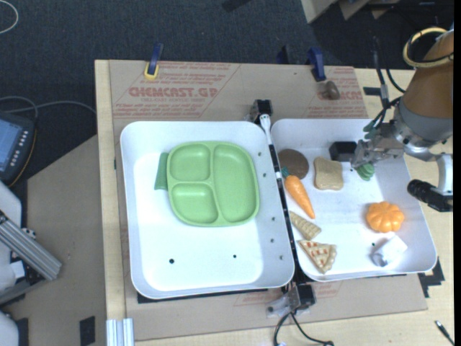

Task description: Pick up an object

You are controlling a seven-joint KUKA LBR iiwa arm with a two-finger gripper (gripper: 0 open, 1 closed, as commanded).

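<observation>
**Arm poised over the right bin, a small green item at the hand**

The grey arm with its orange band enters from the right, and its hand (369,158) sits low over the upper right part of the right bin (425,262). A small green object (366,170) lies directly at the fingertips, near the bin's far wall; whether it is pinched or merely touched cannot be told, nor how the hand is set. The object is too small for its long axis to be read. Just left of it a slice of toast (329,174) lies flat, and beyond that a brown round cookie (294,163). An orange carrot (300,197) lies with its long axis running diagonally, thick end toward the far left and tip toward the near right, close to the divider between the bins. Below it lie a waffle cone (306,227) and a pizza slice (318,254). A small orange pumpkin (385,216) and a white wrapped item (390,251) occupy the near right. The left bin (137,193) holds a green divided plate (213,183). Both bins rest on the tabletop (216,85).
</observation>
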